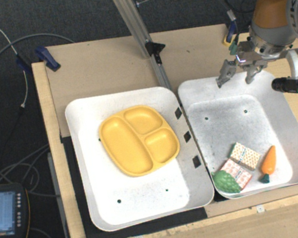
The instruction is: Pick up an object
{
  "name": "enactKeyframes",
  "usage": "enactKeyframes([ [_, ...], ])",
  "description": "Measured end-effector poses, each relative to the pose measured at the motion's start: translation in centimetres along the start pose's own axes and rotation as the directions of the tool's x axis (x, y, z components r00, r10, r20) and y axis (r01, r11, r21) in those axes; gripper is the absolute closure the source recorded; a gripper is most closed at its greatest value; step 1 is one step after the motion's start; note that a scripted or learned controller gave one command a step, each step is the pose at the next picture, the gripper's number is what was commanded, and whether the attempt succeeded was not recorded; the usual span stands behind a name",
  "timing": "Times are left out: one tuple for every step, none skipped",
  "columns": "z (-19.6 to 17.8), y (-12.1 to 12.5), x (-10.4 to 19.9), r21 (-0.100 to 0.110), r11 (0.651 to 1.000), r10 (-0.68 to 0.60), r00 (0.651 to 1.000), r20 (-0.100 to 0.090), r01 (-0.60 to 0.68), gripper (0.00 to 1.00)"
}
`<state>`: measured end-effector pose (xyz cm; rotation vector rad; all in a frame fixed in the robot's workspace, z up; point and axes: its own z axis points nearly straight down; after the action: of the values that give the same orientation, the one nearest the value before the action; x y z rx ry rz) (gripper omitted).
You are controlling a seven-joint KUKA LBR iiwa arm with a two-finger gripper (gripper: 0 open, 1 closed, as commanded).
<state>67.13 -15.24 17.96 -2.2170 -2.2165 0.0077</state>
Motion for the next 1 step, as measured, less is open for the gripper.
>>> enactKeyframes([
  [4.35,-0.50,0.15,-0.002,1.000,-0.001,1.000,0.000,0.001,0.00],
])
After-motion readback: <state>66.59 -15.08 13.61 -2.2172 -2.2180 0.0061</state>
